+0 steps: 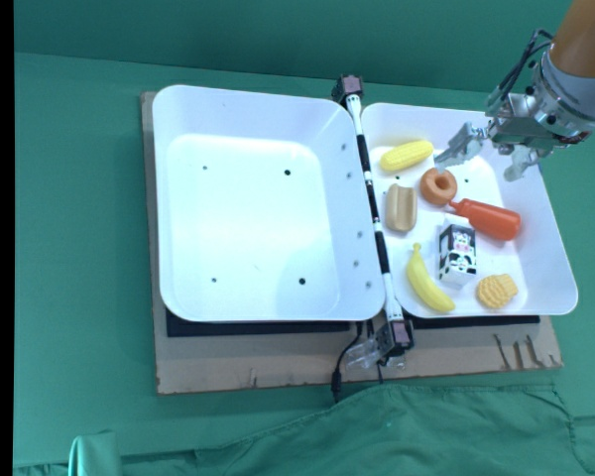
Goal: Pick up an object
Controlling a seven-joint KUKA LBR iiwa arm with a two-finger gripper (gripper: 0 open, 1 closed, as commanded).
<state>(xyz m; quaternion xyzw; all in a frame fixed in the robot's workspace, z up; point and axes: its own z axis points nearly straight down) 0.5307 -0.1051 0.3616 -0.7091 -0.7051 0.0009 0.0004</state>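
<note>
I see the end effector (494,157) spread and holding nothing, above the right bin (555,266), near the corn (406,155) and doughnut (438,186)

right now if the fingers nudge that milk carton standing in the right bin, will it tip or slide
The milk carton stands upright, taller than it is wide, so a push near its top would probably tip it. It looks like a small toy, likely light, so a low push may slide it on the smooth right bin, perhaps into the banana.

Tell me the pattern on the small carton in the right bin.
White with black cow patches, seen in the camera view: carton.
</note>
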